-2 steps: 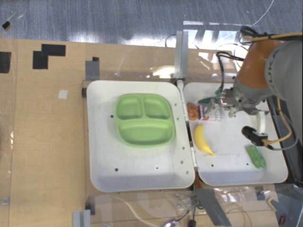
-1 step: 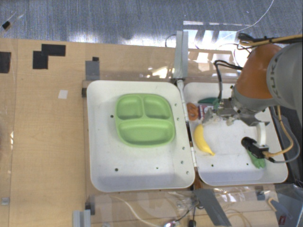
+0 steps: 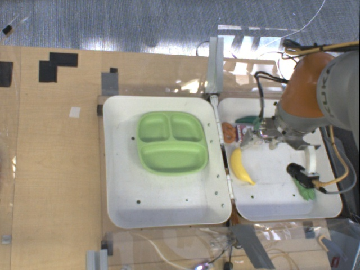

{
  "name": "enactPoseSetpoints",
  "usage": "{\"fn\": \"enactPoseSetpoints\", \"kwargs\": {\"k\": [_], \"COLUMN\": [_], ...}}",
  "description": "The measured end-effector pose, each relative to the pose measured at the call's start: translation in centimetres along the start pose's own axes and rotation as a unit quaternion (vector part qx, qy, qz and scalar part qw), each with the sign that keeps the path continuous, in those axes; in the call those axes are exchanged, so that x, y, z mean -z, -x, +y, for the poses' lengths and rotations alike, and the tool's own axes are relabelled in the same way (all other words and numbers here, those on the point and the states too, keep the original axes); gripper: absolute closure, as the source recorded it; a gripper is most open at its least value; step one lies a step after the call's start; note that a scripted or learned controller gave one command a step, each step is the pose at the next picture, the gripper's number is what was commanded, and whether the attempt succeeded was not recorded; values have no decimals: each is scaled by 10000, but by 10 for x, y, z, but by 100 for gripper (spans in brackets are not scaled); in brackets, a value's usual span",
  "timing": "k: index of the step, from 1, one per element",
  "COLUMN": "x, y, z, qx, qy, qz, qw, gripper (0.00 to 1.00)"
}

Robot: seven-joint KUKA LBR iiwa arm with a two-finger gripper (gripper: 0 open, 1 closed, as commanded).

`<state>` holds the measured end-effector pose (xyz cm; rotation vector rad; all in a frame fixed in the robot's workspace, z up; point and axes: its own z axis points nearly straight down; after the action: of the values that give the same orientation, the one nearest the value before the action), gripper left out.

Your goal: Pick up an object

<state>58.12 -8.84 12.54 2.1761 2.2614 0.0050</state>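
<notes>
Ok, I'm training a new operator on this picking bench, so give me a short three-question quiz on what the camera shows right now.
1. True or false: the green tray lies in the left bin.
2. Which bin holds the banana? A) left B) right C) neither
3. Fill in: the banana lies near the right bin's ____ wall.

Key: 1 true. 2 B. 3 left, beside the divider between the bins.

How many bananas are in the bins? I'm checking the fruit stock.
1. The banana lies in the right bin, near its left wall, below the brown snack. The arm covers part of that bin, so another could be hidden.
</notes>
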Motion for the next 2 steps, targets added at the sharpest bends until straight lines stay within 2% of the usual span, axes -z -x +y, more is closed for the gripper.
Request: {"fn": "enactPoseSetpoints", "kwargs": {"k": [1,2], "x": [-35,-37], "y": [28,26], "z": [55,86], "qx": [1340,1225], "qy": [22,-30], "qz": [-8,-17], "qw": [9910,9925], "gripper": [0,0]}}
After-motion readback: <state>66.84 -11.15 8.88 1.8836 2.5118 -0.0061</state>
